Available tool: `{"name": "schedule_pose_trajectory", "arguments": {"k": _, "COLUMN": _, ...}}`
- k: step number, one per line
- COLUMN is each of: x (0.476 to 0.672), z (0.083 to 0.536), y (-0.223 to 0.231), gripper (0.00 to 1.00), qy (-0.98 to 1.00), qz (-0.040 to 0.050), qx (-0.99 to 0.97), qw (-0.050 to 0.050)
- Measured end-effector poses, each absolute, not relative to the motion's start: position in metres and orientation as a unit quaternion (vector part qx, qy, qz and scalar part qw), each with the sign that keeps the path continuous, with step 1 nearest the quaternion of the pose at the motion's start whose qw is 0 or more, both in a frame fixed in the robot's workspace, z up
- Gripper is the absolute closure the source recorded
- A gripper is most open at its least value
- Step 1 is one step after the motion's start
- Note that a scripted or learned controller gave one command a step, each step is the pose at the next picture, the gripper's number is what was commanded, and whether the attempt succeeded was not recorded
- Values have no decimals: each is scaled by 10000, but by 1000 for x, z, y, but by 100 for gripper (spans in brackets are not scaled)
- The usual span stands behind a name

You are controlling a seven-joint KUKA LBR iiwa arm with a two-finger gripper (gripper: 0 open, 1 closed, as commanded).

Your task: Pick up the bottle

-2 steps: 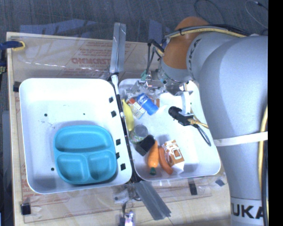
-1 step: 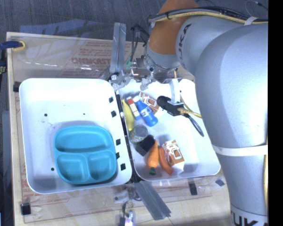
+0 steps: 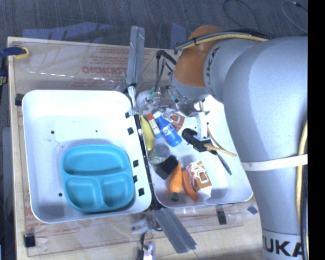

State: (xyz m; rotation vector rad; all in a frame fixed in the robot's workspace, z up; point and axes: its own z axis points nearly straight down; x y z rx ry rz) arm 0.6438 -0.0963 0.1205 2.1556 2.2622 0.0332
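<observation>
We see the blue bottle lying on its side in the right bin, up at the far end, with a yellow banana just beside it. The gripper is right over the bottle's upper end, but we cannot tell if it is spread apart or pressed together. Things are packed tight here. We think it could grab the banana by mistake, or the round bottle could roll and slip away. It might also bump the clear cup nearby.
</observation>
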Motion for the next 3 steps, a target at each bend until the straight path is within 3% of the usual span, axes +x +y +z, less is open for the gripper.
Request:
{"name": "schedule_pose_trajectory", "arguments": {"k": 1, "x": 657, "z": 193, "y": -75, "gripper": 0, "qy": 7243, "qz": -1, "qx": 6895, "qw": -4}}
{"name": "schedule_pose_trajectory", "arguments": {"k": 2, "x": 642, "z": 127, "y": -87, "gripper": 0, "qy": 7221, "qz": 52, "qx": 6918, "qw": 44}}
{"name": "schedule_pose_trajectory", "arguments": {"k": 3, "x": 614, "z": 116, "y": -102, "gripper": 0, "qy": 7266, "qz": 293, "qx": 6862, "qw": 195}}
